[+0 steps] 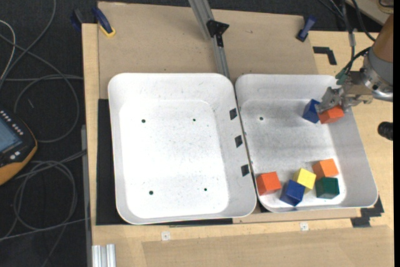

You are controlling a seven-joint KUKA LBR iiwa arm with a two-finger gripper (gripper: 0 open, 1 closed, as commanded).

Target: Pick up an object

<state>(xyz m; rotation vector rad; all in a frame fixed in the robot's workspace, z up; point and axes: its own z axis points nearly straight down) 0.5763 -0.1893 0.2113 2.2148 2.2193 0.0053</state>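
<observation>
Blocks cluster at the near edge of the right bin [350, 141]: orange block [269, 182], blue block [292, 192], yellow block [306, 177], green block [327, 187]. Farther back, the gripper [330, 108] sits over a red-orange block [332, 113] beside a blue cube [310, 111]; whether its fingers are closed on it I cannot tell. Best lift straight up, slowly, clear of the blue cube.

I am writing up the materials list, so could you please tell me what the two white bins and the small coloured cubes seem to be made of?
The shallow white bins look like moulded plastic: rounded corners, a smooth matt surface, grey scuff speckles. The small coloured cubes, such as the yellow cube, look like painted wood or solid plastic: flat, evenly coloured faces with crisp edges; which one is unclear.
</observation>
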